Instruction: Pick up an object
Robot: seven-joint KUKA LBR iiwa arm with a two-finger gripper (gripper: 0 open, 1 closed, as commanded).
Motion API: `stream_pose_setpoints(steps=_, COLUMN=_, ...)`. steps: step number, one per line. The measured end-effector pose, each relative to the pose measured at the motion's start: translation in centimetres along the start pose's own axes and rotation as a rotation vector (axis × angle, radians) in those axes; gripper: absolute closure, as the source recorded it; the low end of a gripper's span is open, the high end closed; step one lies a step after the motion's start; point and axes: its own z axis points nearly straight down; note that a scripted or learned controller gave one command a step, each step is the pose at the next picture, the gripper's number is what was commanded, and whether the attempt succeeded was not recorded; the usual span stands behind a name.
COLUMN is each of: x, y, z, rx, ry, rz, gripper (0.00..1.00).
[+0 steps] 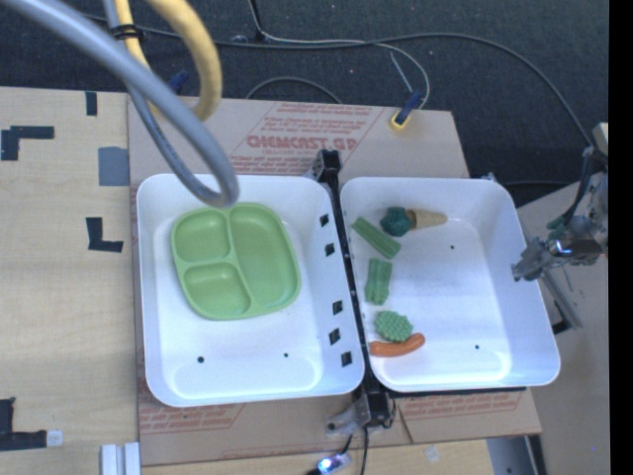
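Orange carrot (398, 345) lying flat near the front-left corner of the right bin (495, 295), long axis running left-right, just below a green bumpy piece (393, 324). Gripper (554, 253) hanging off the bin's right rim, gap impossible to make out.

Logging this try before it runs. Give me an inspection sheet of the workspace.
Surface: two shallow white bins side by side, left bin and right bin, on cardboard.
Job's things: in the right bin, two green blocks, a teal-topped ice cream cone toy, a green bumpy piece above an orange carrot-like stick.
Clutter: green divided plate in the left bin.
Grippers: claw at the right bin's right rim; grip state unclear.
Cables: grey hose and yellow hose over the left bin; thin black cable behind.
Surroundings: dark floor, wooden bench.
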Motion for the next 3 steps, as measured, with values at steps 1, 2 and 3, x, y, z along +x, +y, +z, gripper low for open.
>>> stream_pose_setpoints(steps=1, x=0.0, y=0.1, z=-3.6, rx=0.003, ry=0.001, rz=0.000, gripper=1.00)
stream_pose_setpoints(steps=2, x=4.9, y=0.4, z=-2.6, rx=0.007, ry=0.004, rz=-0.004, gripper=1.00)
stream_pose_setpoints(steps=3, x=9.9, y=2.4, z=-2.5, rx=0.007, ry=0.004, rz=-0.005, gripper=1.00)
